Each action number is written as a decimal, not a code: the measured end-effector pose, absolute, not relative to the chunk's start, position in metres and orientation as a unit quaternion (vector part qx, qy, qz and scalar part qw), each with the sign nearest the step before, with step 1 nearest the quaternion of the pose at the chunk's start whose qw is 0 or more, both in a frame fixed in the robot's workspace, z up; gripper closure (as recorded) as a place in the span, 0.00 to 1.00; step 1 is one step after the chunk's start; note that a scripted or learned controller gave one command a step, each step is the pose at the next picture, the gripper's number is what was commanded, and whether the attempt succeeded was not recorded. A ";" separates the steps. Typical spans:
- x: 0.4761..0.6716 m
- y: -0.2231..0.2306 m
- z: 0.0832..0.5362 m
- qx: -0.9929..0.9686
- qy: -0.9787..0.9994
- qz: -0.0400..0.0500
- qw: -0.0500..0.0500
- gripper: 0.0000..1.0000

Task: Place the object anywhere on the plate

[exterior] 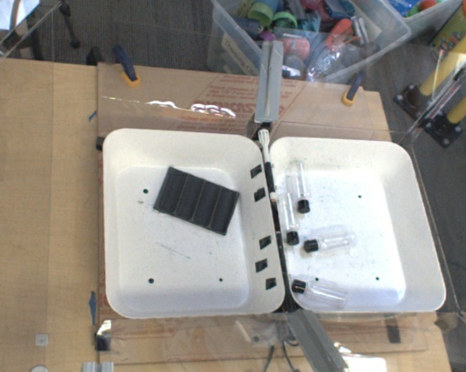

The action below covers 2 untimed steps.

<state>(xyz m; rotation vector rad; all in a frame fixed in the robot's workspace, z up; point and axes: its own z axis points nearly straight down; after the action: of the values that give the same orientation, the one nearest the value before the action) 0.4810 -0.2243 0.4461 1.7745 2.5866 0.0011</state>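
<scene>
A black ridged rectangular plate (196,200) lies flat in the left white bin (122,289), a little toward its far side and turned slightly clockwise. In the right white bin (420,234) lie several clear vials with black caps, all near the bin's left wall. One vial (299,184) points toward the far side. A second (286,215) lies alongside the divider. A third (332,241) rests crosswise near the bin's middle, and another vial (323,291) sits by the near left corner.
Black clips (262,241) run along the seam between the bins, and a grey metal bar (269,84) stands at its far end. A clear tub of colourful toys (308,23) sits behind the bench. Yellow-and-black equipment (452,69) stands at the far right.
</scene>
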 end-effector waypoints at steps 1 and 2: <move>0.482 -0.225 0.457 0.566 0.824 0.001 0.005 1.00; 0.483 -0.225 0.468 0.566 0.824 0.001 0.008 1.00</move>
<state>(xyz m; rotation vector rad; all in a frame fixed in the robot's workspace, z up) 0.4834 -0.2254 0.4677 1.7693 2.5768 0.0036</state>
